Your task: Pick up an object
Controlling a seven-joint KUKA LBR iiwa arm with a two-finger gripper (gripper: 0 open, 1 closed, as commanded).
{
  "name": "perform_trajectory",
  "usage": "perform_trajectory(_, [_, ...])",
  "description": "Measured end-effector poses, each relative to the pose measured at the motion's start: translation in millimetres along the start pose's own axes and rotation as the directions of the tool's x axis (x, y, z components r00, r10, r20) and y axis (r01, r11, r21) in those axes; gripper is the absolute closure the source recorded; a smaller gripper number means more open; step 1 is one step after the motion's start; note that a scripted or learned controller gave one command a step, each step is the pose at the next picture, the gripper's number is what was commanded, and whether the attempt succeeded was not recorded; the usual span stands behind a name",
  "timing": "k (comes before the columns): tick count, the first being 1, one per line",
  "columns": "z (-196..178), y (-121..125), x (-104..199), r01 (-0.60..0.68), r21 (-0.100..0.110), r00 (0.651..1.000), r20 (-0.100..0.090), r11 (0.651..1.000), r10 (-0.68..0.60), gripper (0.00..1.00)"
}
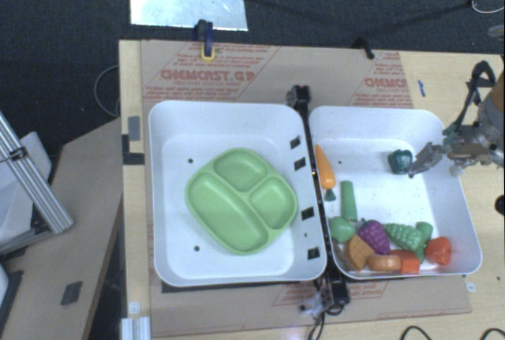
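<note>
Near the upper right of the right bin point(454, 196) lies a small teal object point(400, 162), resting on the bin floor. It is the piece nearest the tool point(420, 161) and, by judgement, the likely target. The tool reaches in from the right at a low slant, its tip just beside or touching the teal object; whether its fingers are spread or pressed together cannot be told. No lift is evident, so the pick is judged unfinished: grasp and raise remain. Other toy foods crowd the bin's lower edge, among them a purple grape cluster point(375, 236) and a red piece point(439, 250); an orange carrot point(324, 166) lies along the left wall. A green divided plate point(241, 200) occupies the left bin point(170, 173) on the counter point(260, 70).
</note>
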State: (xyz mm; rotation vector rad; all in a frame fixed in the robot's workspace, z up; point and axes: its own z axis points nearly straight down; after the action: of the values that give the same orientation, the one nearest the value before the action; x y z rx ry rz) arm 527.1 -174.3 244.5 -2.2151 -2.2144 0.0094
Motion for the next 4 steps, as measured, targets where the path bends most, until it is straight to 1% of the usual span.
perform_trajectory(1, [-7,2,1,0.004,-0.012,1.000,0.003,1.000,-0.004,0.00])
perform_trajectory(2, [36,4,-4,0.002,-0.010,1.000,0.002,1.000,-0.002,0.00])
perform_trajectory(4, [126,-9,-10,0.001,-0.009,1.000,0.001,1.000,-0.001,0.00])
